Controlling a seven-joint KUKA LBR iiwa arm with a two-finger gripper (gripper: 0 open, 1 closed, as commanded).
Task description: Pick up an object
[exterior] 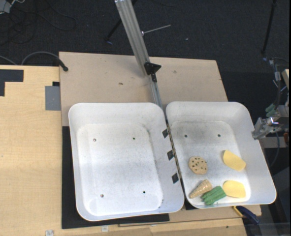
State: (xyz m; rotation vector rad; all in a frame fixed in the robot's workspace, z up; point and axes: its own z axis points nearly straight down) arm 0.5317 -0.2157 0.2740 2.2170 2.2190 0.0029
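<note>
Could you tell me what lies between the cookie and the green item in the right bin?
In the camera view, the tan cone lies between the cookie and the green item, touching the green item.

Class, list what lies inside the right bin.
The right bin holds a cookie, two yellow pieces, a tan cone and a green item. The green item hides part of the cone's edge; anything beneath it is hidden.

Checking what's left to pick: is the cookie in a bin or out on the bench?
In. The cookie lies flat on the floor of the right bin, inside its rim.
</note>
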